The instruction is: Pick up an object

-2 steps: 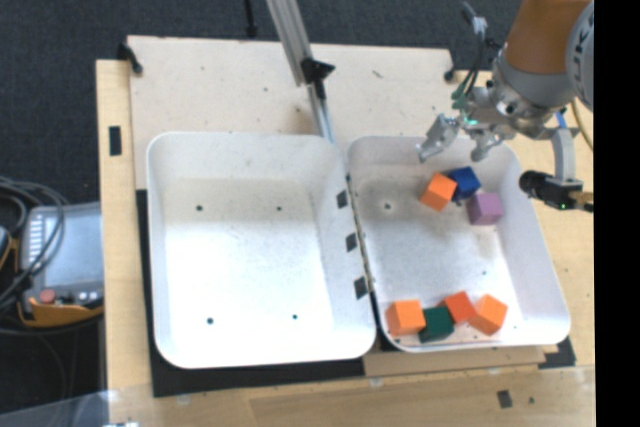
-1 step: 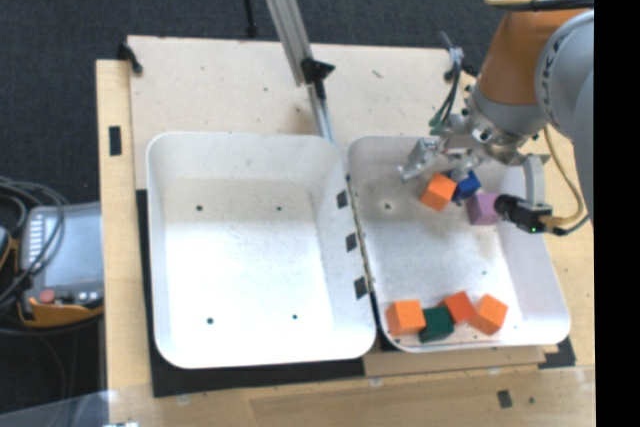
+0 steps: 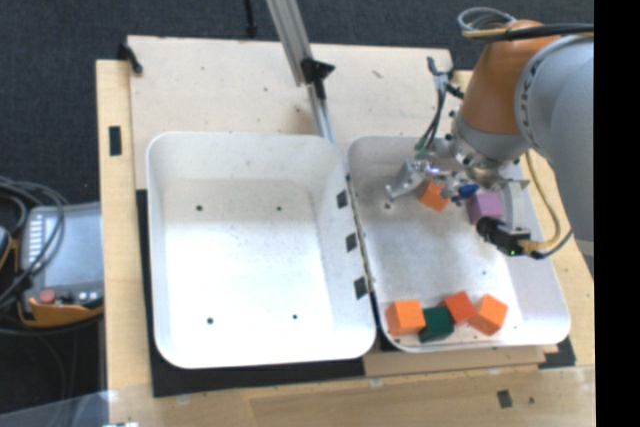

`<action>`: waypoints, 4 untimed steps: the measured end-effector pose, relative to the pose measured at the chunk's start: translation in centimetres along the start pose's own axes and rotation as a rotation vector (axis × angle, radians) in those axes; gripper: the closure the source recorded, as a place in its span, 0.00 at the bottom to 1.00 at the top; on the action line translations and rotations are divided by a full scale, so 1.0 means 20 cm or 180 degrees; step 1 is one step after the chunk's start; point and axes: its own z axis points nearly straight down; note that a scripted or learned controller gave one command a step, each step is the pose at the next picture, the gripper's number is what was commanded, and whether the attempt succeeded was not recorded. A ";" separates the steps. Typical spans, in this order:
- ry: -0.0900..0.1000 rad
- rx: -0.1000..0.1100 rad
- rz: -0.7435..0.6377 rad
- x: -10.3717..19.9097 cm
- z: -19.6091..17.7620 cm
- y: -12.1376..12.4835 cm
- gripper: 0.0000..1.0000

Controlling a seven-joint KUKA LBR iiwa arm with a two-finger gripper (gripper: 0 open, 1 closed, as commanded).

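Nearest, along the right bin's (image 3: 545,310) front wall, four blocks lie in a row: an orange block (image 3: 405,316), a green block (image 3: 437,322) touching it, a red block (image 3: 460,306) and another orange block (image 3: 489,313). Farther in, my gripper (image 3: 437,187) hangs over the bin's back part, an orange cube (image 3: 434,196) pinched between its fingers. A purple block (image 3: 488,205) sits just beside it. The left bin (image 3: 160,215) lies alongside.
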 end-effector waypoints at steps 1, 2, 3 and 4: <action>-0.0001 -0.0057 0.0008 -0.01 0.01 0.03 0.00; -0.0004 -0.0068 0.0023 -0.01 -0.03 0.03 1.00; 0.0016 -0.0003 -0.0007 0.00 -0.33 0.01 1.00; 0.0013 -0.0003 0.0008 -0.04 -0.58 -0.01 1.00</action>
